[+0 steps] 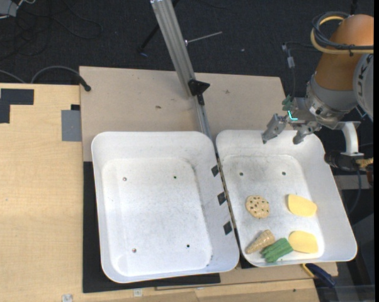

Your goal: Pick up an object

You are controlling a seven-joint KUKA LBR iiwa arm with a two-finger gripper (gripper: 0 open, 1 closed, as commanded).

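**Gripper spread above the right bin's far rim, holding nothing**

The arm (340, 61) is cut off by the frame's upper right, so only its orange band and wrist show. The gripper (287, 131) hangs over the far rim of the right bin (331, 187), its two fingers spread apart with nothing between them. Well apart from it, toward the bin's near end, lie a speckled cookie (257, 206), two yellow pieces (301, 205) and (303, 241), a tan cone-like item (260, 241) and a green item (277, 251) touching it; what the last two are is hard to make out. The left bin (107, 168) sits alongside. No readable writing appears anywhere.
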